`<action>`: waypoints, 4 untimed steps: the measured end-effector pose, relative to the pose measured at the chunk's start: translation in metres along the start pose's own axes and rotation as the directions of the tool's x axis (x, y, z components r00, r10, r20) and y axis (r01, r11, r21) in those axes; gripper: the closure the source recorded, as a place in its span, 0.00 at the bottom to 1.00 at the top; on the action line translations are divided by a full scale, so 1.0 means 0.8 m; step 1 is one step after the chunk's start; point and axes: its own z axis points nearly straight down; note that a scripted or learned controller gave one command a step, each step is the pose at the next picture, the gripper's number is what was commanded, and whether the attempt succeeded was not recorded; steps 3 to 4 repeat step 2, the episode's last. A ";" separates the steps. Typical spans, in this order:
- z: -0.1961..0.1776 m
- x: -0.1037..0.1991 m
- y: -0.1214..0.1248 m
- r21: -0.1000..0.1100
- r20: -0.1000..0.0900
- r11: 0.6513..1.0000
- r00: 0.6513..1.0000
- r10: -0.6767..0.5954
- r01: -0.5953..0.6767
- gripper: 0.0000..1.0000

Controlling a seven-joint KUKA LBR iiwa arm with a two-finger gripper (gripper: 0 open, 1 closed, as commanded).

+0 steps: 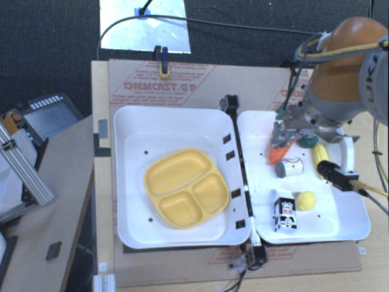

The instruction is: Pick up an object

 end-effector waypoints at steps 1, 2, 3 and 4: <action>-0.001 0.063 0.002 0.000 0.000 1.000 1.000 0.001 -0.001 1.00; 0.006 0.133 0.002 0.000 0.000 1.000 1.000 0.000 0.000 1.00; 0.006 0.133 0.002 0.000 0.000 1.000 1.000 0.000 0.000 1.00; 0.006 0.133 0.002 0.000 0.000 1.000 1.000 0.000 0.000 1.00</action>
